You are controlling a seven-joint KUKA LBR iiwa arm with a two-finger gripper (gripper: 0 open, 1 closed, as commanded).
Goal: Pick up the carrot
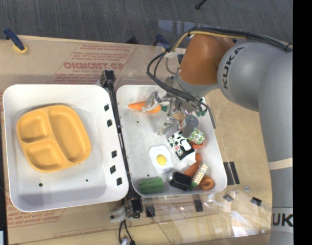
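The carrot (139, 105) is small and orange. It lies flat in the right bin (133, 137), near the bin's far left corner, pointing left. My gripper (161, 109) hangs low over the carrot's thick right end, below the orange wrist band. It is open. One finger (154, 98) stands on the far side of that end and the other on the near side. The carrot rests on the bin floor.
Toy foods crowd the right bin's near half: a fried egg (161, 160), a black-and-white carton (181, 146), a strawberry (197, 137), a green piece (151, 184), a black block (180, 180) and a pretzel (207, 184). A yellow divided plate (53, 137) sits in the left bin (58, 193).
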